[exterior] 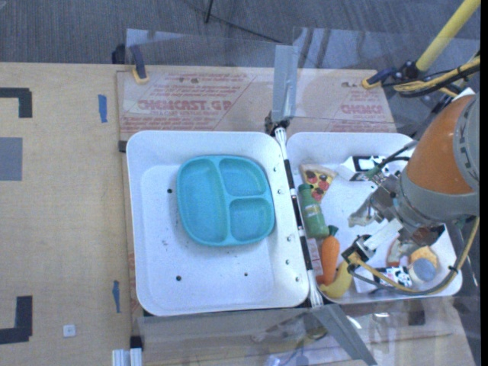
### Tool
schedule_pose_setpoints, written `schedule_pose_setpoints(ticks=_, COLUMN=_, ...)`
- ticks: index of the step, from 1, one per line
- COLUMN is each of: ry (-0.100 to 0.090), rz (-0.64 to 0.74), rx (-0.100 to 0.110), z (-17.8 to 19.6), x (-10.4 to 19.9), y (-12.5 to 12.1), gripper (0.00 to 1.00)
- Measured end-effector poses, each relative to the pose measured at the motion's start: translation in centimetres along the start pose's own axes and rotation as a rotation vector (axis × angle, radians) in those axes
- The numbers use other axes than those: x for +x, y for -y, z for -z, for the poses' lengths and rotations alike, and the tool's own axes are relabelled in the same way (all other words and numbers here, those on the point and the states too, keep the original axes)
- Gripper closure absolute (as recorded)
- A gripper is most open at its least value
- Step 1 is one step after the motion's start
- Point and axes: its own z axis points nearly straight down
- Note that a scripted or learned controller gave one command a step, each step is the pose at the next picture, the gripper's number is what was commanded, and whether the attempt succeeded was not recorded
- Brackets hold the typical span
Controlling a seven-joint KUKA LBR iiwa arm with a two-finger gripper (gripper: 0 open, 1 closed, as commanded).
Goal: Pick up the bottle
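Green bottle (312, 211) lying in right bin (343, 145) by left wall, betw. pizza toy (318, 180) & carrot (329, 256). Gripper (389, 216) near, nothing visibly held; opening: cannot tell. Risk: snagging carrot/wall, missed grasp.

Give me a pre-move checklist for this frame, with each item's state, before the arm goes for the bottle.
1. Bottle located: ok. The green bottle lies in the right bin, along its left wall.
2. Bottle free of the gripper: ok. The gripper is to its right, apart from it.
3. Finger state: cannot tell; the wrist hides it.
4. Room around the bottle: not ok. The pizza slice sits at its upper end and the carrot at its lower end, both close.
5. Wall clearance: not ok. The bottle lies close beside the bin wall, leaving little room for a finger on that side.
6. Left bin: ok. Its teal plate is away from the path.
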Motion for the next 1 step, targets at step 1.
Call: schedule_pose_setpoints(ticks=1, ry=0.001, rz=-0.502, rx=0.002, z=0.00, x=1.26, y=1.49, gripper=0.00)
